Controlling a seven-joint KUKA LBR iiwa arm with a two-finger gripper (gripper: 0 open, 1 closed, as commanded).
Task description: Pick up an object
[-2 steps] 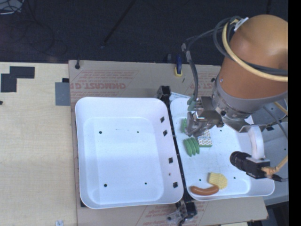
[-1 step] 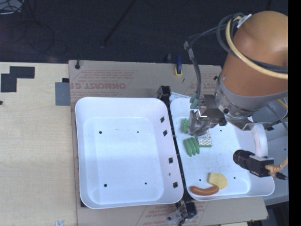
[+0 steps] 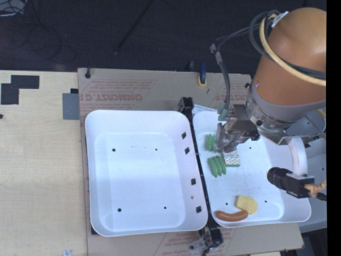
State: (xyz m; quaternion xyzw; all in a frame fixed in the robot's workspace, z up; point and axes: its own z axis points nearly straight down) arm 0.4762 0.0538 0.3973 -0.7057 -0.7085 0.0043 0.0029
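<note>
Grey KUKA arm with orange band reaches in from the right over the right shallow white plastic bin. Two-finger gripper is down among the objects at the bin's left side; can't tell if it's open, closed or holding anything.

Just beside it: a small green ribbed piece on the left, a green ribbed pod-shaped toy nearer, and a small white patterned square block touching the gripper tip area.

Near edge: yellow corn-like piece beside an orange sausage-shaped toy.

Left shallow white bin sits alongside.
</note>
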